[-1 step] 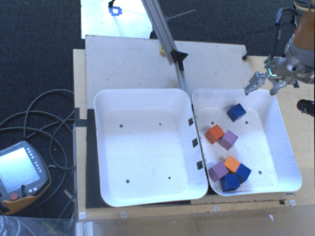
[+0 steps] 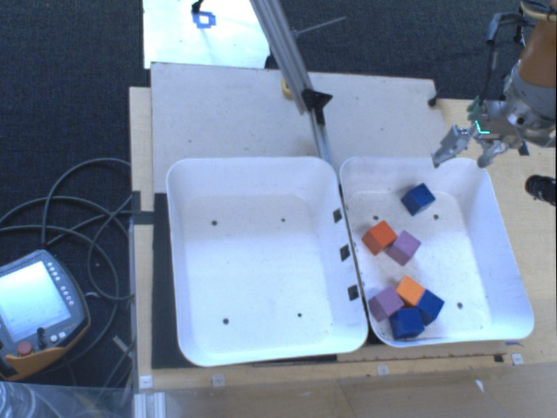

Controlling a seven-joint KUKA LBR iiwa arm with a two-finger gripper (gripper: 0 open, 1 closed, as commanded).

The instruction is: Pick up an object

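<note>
My gripper (image 2: 470,151) hangs above the far right corner of the right bin (image 2: 505,259), open, with nothing between its fingers. In that bin a blue cube (image 2: 418,198) lies nearest the gripper, below and to its left. An orange cube (image 2: 379,237) and a purple cube (image 2: 403,247) touch each other mid-bin. Near the front edge sits a cluster: a purple cube (image 2: 385,303), an orange cube (image 2: 410,291), a blue cube (image 2: 430,306) and a larger blue cube (image 2: 406,323).
The left bin (image 2: 187,259) stands beside the right one. A grey metal pole (image 2: 283,42) slants over the back board. A teach pendant (image 2: 35,307) with cables lies on the floor at left.
</note>
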